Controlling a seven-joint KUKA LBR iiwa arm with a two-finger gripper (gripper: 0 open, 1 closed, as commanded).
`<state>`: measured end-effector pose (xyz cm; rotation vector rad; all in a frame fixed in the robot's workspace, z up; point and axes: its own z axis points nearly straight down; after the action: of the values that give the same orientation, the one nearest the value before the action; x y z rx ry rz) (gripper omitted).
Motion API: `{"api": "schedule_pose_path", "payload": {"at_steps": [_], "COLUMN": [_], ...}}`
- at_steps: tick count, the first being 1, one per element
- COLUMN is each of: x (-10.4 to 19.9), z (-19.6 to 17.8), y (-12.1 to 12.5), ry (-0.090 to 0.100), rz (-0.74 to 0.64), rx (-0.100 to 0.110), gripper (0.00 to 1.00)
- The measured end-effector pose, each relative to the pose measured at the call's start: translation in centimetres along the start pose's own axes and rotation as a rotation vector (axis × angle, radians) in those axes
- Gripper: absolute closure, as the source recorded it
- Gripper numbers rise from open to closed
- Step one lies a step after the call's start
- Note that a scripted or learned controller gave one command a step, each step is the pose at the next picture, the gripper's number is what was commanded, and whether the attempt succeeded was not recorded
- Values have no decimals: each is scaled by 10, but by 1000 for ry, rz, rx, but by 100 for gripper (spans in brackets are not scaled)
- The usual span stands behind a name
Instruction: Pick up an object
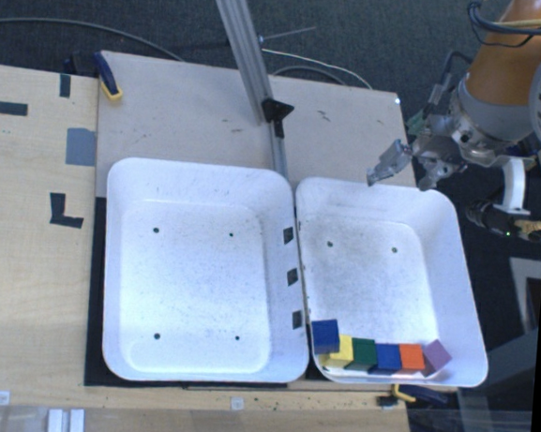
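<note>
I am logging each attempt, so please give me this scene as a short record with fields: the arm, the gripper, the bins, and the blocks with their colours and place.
arm: grey with orange band, at the upper right of the view
gripper: above the far rim of the right bin, nothing seen between its fingers
left bin: white, shallow
right bin: white, holds all the blocks
blocks: one row along the near wall of the right bin
row, left to right: blue block, yellow block, green block, second blue block, orange block, purple block

We see the pale surface (pixel 195 110) bearing two white bins (pixel 127 245), the second bin (pixel 463 274) touching the first's right side.
</note>
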<state>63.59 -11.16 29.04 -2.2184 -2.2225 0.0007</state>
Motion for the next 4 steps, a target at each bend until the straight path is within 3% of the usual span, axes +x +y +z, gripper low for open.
{"api": "schedule_pose_path", "payload": {"at_steps": [1,2,3,4], "x": [30,68,121,148], "z": [71,101,99,9], "y": [-36,-72,-106,-139], "ry": [1,1,1,1], "rz": [0,-1,-4,-3], "rx": [9,6,4,-6], "gripper": [0,0,0,0]}}
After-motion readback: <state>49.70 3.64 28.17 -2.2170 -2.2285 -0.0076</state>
